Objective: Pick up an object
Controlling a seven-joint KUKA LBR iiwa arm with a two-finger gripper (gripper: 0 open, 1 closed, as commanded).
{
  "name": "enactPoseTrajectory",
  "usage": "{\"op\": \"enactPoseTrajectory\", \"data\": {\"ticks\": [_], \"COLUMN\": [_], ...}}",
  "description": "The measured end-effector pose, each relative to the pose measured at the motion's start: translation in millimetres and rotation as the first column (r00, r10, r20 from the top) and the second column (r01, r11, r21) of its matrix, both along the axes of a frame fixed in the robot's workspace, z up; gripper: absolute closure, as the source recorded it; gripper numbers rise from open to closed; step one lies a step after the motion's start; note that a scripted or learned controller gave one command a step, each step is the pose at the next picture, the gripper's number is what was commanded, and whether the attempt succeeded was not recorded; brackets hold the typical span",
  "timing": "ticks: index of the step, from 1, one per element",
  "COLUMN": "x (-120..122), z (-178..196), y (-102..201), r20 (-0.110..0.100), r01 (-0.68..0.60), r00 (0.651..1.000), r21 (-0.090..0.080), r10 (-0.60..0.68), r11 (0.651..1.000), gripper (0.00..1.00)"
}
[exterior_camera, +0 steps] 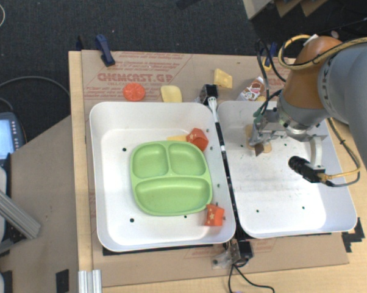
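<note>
1. While the gripper (261,144) hangs low over the right bin (293,212), a small tan block (266,147) sits at its tip, at the bin's 11 o'clock.
2. Finger state: cannot tell (wrist hides them).
3. Advice: centre the fingers over the block, close fully, lift straight up.

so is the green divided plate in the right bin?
No, the green divided plate lies in the left bin, with the gripper over the right bin.

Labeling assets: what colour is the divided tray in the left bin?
Light green tray, seen clearly in the camera view.
</note>
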State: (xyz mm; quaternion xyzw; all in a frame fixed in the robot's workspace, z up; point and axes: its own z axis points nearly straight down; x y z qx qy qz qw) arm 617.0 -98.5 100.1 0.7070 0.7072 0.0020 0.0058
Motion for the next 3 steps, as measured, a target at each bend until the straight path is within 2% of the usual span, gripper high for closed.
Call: {"op": "enactPoseTrajectory", "data": {"ticks": [1, 2, 3], "x": [-44.9, -13.4, -64.5], "z": [-16.0, 63.5, 92.0], "y": [-81.0, -27.2, 38.2], "r20": [-0.016, -0.001, -0.014], "r01": [0.006, -0.006, -0.006], "r00": [1.0, 1.0, 1.0], "r21": [0.006, 0.005, 0.01], "r10": [-0.006, 0.006, 0.006], "r11": [1.0, 1.0, 1.0], "gripper": [1.0, 1.0, 1.0]}}
